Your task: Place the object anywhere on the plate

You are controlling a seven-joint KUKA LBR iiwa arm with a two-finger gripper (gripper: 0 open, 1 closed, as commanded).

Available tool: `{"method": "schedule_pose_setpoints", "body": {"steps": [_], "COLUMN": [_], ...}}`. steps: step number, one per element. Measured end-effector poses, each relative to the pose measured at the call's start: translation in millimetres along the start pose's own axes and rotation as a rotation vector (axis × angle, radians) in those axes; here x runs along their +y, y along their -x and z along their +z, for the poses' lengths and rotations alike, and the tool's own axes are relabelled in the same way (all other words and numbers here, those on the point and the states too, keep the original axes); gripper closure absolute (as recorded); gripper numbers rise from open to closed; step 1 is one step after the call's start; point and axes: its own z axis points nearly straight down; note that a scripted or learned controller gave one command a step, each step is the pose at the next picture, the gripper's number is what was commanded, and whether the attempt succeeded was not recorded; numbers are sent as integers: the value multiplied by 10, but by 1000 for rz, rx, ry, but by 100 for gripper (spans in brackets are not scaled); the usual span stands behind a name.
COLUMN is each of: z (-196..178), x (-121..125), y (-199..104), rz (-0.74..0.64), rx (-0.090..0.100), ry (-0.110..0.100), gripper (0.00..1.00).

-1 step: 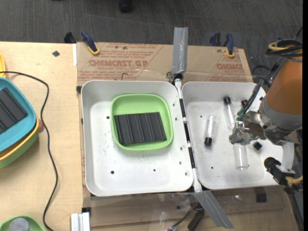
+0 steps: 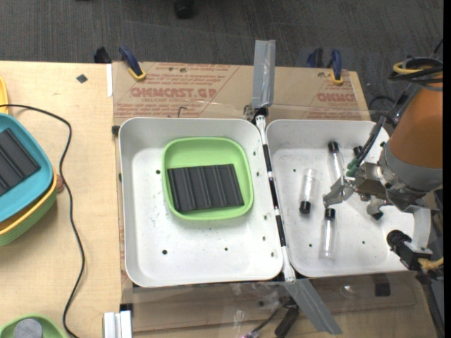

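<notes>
Grey KUKA arm [image 2: 416, 164], rounded housing, with a broad orange band [image 2: 423, 129] above the wrist. Wrist section is silver-grey metal with a flat flange. Black cables run along the arm's upper side; one green-tinted lead shows near the wrist. A yellow cable loop [image 2: 416, 65] sits by the top of the arm. Metallic end effector [image 2: 337, 194], thin pale finger hardware with black fittings. No legible markings.

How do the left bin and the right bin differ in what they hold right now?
The left bin holds a green plate with a dark ribbed slab lying on it; the right bin holds three loose clear tubes with black caps. The gripper is over the right bin, not the left. Both bins are shallow and white.
</notes>
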Motion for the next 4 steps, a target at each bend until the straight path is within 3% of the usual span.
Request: {"method": "schedule_pose_setpoints", "body": {"steps": [1, 2, 3, 4], "z": [-117, -283, -469, -459], "x": [3, -41, -93, -86], "y": [10, -226, -511, -451], "rz": [337, 713, 990, 1138], "rx": [-2, -2, -4, -3], "ry": [-1, -2, -1, -2], "gripper": [0, 0, 0, 0]}}
